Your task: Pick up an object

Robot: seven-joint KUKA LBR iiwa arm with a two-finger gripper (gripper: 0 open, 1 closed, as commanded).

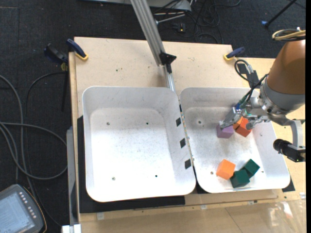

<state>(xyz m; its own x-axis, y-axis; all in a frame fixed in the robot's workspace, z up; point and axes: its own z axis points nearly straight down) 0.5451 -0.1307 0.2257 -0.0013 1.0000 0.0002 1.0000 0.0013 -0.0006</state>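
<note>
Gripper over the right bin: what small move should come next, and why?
Probably a short straight descent. The gripper sits low in the right white bin, right at the small purple block and the orange-red block, which lie side by side. Neither block is visibly held, so closing in on one comes before any lift.

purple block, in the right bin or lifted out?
In. The purple block sits on the right bin floor, beside an orange block, with the gripper down over them.
</note>
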